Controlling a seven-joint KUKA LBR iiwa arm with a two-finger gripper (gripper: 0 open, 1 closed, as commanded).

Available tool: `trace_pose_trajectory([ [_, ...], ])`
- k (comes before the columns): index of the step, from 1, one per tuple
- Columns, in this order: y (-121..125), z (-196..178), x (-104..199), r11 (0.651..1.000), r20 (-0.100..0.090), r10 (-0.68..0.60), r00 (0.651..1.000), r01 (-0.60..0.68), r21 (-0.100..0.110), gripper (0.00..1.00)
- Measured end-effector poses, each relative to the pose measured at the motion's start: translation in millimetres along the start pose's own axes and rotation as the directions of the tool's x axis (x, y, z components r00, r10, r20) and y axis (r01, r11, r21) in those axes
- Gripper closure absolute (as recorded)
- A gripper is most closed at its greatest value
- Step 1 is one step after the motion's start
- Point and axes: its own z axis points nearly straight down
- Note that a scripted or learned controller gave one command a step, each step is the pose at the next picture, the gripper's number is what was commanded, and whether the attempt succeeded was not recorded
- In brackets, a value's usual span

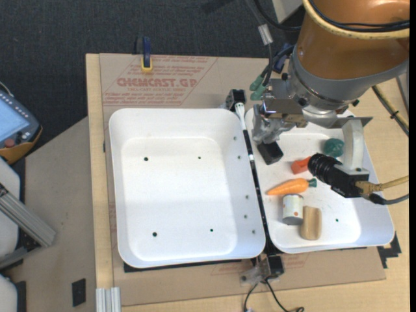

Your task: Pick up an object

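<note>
Two bins side by side on the bench — left bin [130, 125], right bin [377, 223]. In the right bin: carrot [289, 187] near the dividing rims; can [293, 208] just before it, touching block [311, 223] on its right; small piece [299, 166] behind the carrot; rounded object [334, 147] further back — gripper [268, 149] over the bin's rear left.

Orange carrot [288, 187], teal object [334, 146], tan block [311, 223], white bins [123, 174].
</note>
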Motion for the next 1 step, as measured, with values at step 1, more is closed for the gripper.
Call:
trace_pose_trajectory([
  [1, 0.5, -9.8, 0.3, 1.0, 0.0, -0.001, 1.0, 0.001, -0.002, 1.0],
])
